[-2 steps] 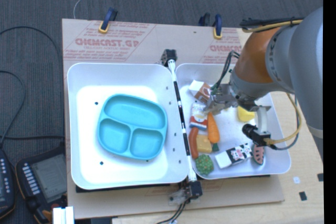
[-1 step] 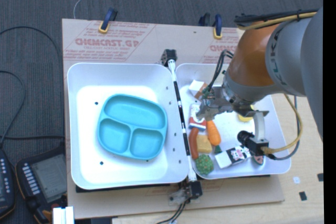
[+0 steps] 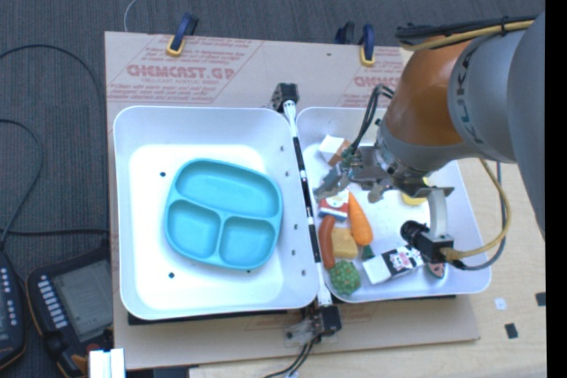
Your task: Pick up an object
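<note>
Over right bin [image 3: 474, 274], my gripper [image 3: 347, 179] hangs above toy carrot [image 3: 359, 220] and broccoli [image 3: 345, 278]; finger spread — cannot tell. Blue tray [image 3: 222, 213] in left bin [image 3: 142, 124].

Bright, even light falls from above, and both white bins [image 3: 133, 190] are nearly blown out, their walls losing detail. Shadows are soft and short, the clearest lying under the arm [image 3: 461, 102]. The dark carpet [image 3: 53, 13] stays legible. Focus is slightly soft overall.
</note>
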Available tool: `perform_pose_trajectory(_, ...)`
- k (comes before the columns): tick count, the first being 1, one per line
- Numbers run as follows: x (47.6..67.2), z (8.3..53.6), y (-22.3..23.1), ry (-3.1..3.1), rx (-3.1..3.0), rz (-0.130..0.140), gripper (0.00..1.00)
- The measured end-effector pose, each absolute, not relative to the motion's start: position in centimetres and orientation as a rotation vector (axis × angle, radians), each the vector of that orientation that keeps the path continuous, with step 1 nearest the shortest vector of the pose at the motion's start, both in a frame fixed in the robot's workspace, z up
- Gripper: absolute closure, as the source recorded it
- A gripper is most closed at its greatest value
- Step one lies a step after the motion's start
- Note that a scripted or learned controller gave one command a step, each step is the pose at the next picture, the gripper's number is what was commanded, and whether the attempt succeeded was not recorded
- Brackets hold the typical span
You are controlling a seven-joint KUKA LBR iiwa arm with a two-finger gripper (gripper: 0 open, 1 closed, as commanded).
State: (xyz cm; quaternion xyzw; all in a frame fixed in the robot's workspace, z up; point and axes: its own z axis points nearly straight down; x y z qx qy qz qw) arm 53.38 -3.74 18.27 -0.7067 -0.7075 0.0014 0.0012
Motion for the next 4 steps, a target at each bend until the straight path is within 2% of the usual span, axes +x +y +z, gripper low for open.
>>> perform_pose_trajectory(1,53.4,18.3,-3.7,-2.221,-2.218,0.005,0.0)
perform_pose_trajectory(2,57.5,9.7,-9.8,-2.226,-2.227,-0.007,0.0)
perform_pose_trajectory(3,57.7,10.7,-9.8,-2.228,-2.227,-0.01,1.0)
perform_pose_trajectory(4,53.2,18.3,-3.3,-2.222,-2.218,0.003,1.0)
